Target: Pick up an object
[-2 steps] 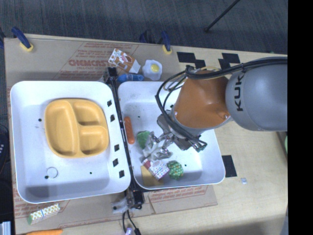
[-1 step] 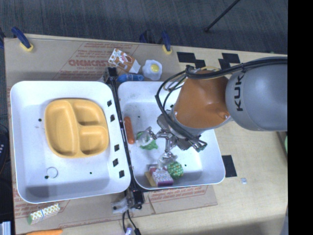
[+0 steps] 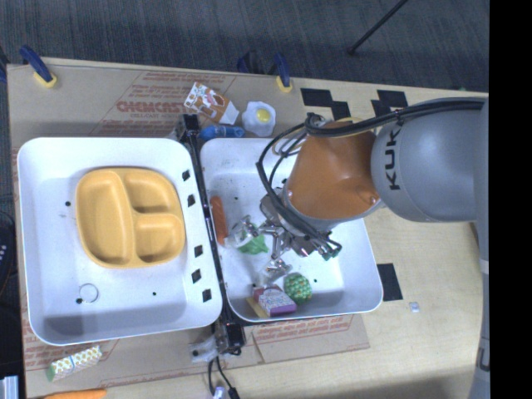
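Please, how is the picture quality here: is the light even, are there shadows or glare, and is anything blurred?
Camera view: light is even and soft; the left bin looks bright white, with faint shade along its lower wall. The arm casts a soft shadow into the right bin. The gripper and the small items near it look slightly blurred.

Dark grey carpet (image 3: 166, 15) lay beyond the pale wooden bench (image 3: 432, 322). Printed cardboard (image 3: 150, 98) covered the benchtop, held by blue clamps (image 3: 37, 66).
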`<state>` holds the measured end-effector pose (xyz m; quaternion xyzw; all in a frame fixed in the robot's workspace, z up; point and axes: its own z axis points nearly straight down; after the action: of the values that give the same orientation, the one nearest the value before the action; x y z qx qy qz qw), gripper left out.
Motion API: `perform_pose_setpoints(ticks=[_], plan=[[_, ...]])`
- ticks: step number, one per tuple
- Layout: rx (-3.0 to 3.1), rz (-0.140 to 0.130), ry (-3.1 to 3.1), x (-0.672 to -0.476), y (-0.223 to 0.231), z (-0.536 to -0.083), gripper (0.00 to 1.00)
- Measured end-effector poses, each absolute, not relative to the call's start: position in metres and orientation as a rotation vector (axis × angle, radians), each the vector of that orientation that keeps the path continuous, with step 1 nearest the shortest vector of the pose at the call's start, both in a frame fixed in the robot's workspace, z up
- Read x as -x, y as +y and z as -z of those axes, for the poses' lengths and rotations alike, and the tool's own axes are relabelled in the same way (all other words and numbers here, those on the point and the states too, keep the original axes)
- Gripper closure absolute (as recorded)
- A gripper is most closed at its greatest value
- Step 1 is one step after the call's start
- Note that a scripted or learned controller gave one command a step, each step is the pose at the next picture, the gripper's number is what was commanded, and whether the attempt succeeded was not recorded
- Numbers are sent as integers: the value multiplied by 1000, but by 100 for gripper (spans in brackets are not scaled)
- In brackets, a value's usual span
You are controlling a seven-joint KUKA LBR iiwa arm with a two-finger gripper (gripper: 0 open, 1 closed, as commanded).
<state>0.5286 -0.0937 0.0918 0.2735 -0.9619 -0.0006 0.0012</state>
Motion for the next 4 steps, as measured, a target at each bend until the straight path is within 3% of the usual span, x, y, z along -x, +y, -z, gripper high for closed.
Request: perform_pose_setpoints(ticks=[1,2,4], plan=[[-1366,3,-2825,-511,-92,-92,0],[-1871,2,-2523,-524,-109,-92,0],[-2339,6,-2093,-503,-105,-91,0]])
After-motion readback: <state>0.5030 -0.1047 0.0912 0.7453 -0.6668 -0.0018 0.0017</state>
